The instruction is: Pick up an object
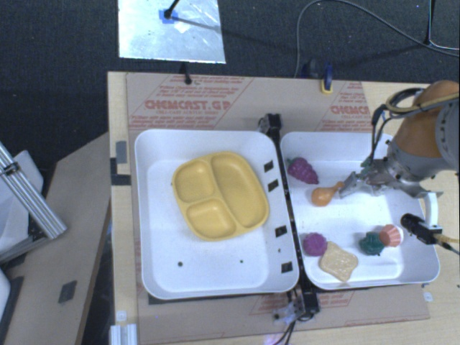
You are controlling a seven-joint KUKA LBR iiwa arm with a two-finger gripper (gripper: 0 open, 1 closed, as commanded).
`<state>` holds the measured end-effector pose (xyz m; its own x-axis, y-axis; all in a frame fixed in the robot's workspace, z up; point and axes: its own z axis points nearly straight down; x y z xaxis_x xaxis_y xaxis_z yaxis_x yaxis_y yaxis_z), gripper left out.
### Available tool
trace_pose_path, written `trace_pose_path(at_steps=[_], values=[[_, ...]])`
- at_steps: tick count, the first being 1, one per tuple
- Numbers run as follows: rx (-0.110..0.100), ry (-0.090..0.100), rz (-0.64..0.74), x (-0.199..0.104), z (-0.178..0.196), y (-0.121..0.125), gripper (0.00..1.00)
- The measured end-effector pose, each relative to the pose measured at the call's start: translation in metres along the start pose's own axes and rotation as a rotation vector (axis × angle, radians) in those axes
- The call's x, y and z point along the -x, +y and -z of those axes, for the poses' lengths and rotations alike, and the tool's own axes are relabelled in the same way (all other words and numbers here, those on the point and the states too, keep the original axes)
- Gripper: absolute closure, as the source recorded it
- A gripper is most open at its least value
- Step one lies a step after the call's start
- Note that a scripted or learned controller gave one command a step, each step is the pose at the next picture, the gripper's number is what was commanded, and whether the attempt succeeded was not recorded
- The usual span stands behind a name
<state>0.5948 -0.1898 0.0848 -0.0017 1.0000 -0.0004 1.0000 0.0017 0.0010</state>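
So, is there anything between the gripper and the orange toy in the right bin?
Nothing visible stands between them. The gripper is right beside the orange toy in the right bin, its tip at the toy's right end. The purple grapes lie up and to the left, off that line.

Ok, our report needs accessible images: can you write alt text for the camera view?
A grey robot arm's gripper reaches into the right white bin beside an orange toy, among purple grapes, a toast slice and other small toys. The left bin holds a yellow divided plate.
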Motion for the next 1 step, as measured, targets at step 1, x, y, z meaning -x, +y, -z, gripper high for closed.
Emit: trace_pose_path(at_steps=[1], values=[[0.004, -0.001, 0.000, 0.0003, 0.0114, 0.0011, 1.00]])
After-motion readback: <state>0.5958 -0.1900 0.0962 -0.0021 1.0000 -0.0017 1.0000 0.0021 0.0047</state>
